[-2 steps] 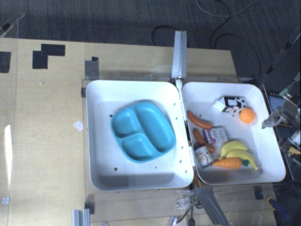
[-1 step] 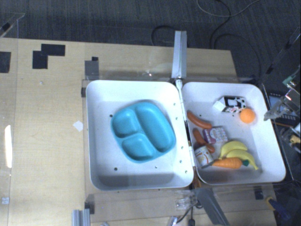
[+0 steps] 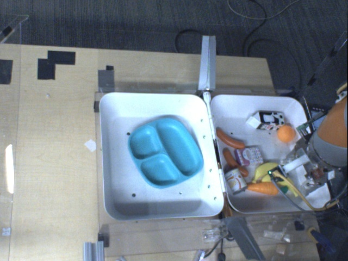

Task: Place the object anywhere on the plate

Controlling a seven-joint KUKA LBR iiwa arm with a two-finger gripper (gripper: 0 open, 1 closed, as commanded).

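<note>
Lower right of frame: end effector (image 3: 293, 170) low in right bin (image 3: 239, 109), finger state can't tell. Carrot (image 3: 262, 188) and banana (image 3: 265, 171) lie just left of it. Frame centre: blue plate (image 3: 165, 150) in left bin (image 3: 117, 140). Orange ball (image 3: 286, 134) upper right.

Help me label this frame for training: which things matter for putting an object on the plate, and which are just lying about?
Job:
- blue plate, left bin
- tool, over the right bin
- food items: sausage, orange ball, carrot, banana

Lying about:
- cables on the floor
- black patches on the bench
</note>
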